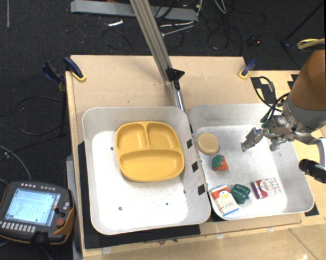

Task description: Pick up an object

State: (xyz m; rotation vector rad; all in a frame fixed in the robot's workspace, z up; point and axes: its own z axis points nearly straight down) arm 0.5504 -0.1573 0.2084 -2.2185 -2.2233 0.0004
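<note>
The pincer (265, 141) hangs over the upper right part of the right bin (294, 205), near that bin's far right corner. Its two fingers (251, 140) stand apart, spread and gripping nothing.

Several small things lie in the right bin's left and near parts. A round tan disc (208, 143) sits near the bin's left edge, toward the far side. Just beside it, toward the near edge, lies a toy strawberry (220, 162), red with a green cap; the cap end points toward the bin's left edge. Along the near edge lie three more things. A small carton with a red and white label (224, 199) lies flat by the near left corner, its long axis running slantwise from the far left toward the near right. A dark green lump (240, 192) touches the carton's right side; its shape is too small to tell. A small red and white packet (266, 188) lies apart to the right, its long axis roughly along the bin's near edge.

The left bin (101, 209) holds a yellow divided plate (150, 151) with three compartments, set toward the bin's far side, nearer its right edge.

Both bins rest on the tan worktop (124, 80). A teach pendant (32, 211) lies on the floor off the worktop's near left corner.
</note>
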